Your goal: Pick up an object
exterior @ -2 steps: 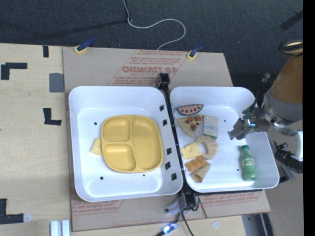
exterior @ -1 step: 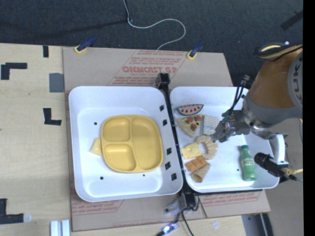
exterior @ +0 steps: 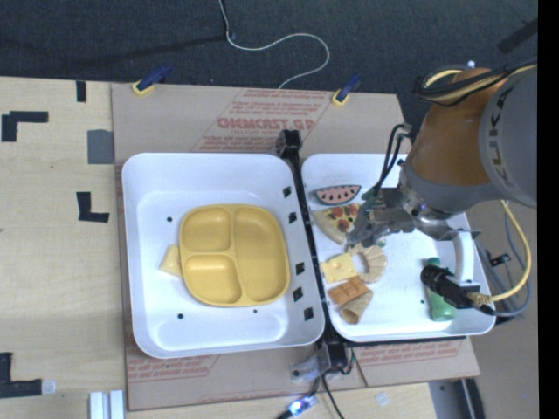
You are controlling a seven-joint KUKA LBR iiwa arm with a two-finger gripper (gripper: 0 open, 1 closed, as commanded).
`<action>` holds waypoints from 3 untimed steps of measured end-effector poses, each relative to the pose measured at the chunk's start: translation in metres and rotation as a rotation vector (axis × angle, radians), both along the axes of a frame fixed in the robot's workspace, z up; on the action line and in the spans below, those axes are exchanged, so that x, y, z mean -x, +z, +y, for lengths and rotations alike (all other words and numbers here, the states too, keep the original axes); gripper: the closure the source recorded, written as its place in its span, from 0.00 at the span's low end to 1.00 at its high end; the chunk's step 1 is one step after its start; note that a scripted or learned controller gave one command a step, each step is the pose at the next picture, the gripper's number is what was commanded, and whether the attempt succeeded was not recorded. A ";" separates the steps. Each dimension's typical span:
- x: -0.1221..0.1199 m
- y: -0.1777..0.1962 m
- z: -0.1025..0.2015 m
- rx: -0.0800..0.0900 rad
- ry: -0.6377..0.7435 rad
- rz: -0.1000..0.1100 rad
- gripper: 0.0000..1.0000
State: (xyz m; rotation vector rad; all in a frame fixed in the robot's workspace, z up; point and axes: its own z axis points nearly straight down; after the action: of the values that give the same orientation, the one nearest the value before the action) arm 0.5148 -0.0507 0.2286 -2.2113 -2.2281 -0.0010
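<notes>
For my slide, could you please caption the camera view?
Claw lowered over toy food in the right bin; yellow divided plate in the left bin.

robot lab | taped cardboard bench (exterior: 262, 125) | twin white bins (exterior: 140, 182) | loose cable (exterior: 271, 42)

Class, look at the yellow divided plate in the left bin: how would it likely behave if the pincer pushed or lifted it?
The yellow plate looks like moulded plastic, so probably stiff and light. It lies flat with a wide base, so it should slide, not roll or tip. Its smooth, shallow rim may slip from a pinch.
</notes>
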 end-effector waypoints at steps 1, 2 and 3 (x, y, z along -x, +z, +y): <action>-0.007 -0.015 0.054 0.001 -0.001 0.003 1.00; -0.013 -0.014 0.069 0.002 -0.004 0.001 1.00; -0.011 -0.010 0.058 0.002 -0.006 0.001 1.00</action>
State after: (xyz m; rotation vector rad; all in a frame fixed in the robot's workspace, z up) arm 0.5257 0.0077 0.2182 -2.2186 -2.2217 0.0027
